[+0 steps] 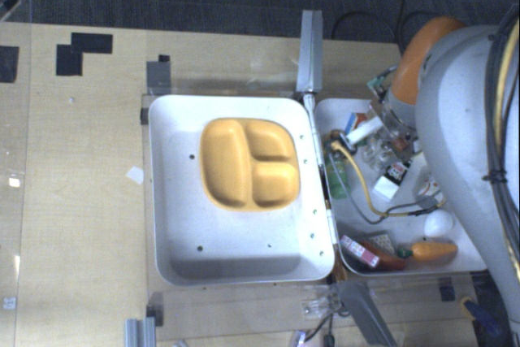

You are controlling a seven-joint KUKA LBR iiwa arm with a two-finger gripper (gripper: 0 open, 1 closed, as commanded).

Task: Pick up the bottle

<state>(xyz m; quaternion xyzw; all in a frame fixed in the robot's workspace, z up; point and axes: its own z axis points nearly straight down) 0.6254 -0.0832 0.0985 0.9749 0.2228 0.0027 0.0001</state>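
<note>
A small green bottle (336, 176) lies against the left wall of the right bin (325, 116), lengthwise along it. My gripper (379, 144) hangs low over the upper middle of that bin, just right of the bottle and slightly behind it. A yellow cable loops from the gripper down past the bottle. Small items crowd around the gripper's tip and hide it. The grey arm with its orange band covers the bin's right side.
The left bin (171, 256) holds a yellow divided tray (248, 163). At the front of the right bin lie a pink-and-red packet (361, 250), an orange carrot (433, 250) and a white egg-like ball (439, 223). A metal post (309, 53) stands between the bins.
</note>
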